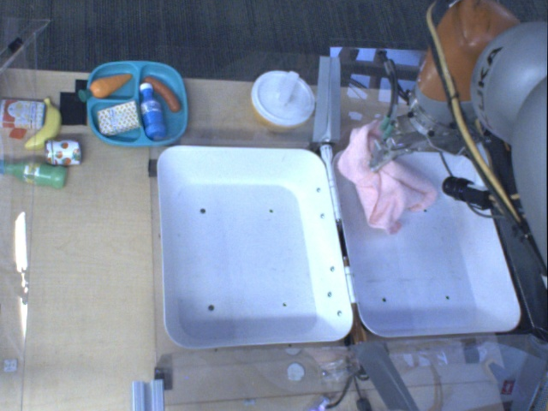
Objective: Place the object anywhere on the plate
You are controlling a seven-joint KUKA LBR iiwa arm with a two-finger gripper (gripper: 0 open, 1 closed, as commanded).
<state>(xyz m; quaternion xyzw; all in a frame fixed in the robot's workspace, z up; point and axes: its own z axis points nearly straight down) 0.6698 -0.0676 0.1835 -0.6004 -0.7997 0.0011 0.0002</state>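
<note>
**Pink cloth bunched at the hand over the right bin**

Two shallow white plastic bins are seen side by side on the pale wooden surface [86,298]. The left bin [248,247] takes up the centre of the frame, and only its bare floor with a few small dark holes is shown. The right bin [445,272] lies in the right half of the frame, and a crumpled pink cloth [385,187] is found in its upper left part, reaching toward the rim shared with the left bin.

In the upper left of the frame, a blue divided plastic plate [137,101] is set on the surface. Its compartments are filled: an orange carrot-shaped toy [111,84] at the upper left, a reddish sausage-shaped toy [167,95] at the upper right, a blue bottle [151,114] upright in the picture between them, and a pale patterned square item [116,118] at the lower left. A white round lidded container with a yellow rim [283,98] is placed above the left bin, at the top centre.

At the far left edge, a yellow banana toy [47,122], a small printed can [62,151] and a green bottle [34,173] are laid on the surface.

The grey arm with the orange band [488,58] is seen at the upper right. The hand [387,144] is positioned at the upper edge of the pink cloth, with the cloth's top bunched around it. How far the fingers are parted, and whether the cloth is gripped, cannot be told. The cloth is well apart from the blue plate.
</note>
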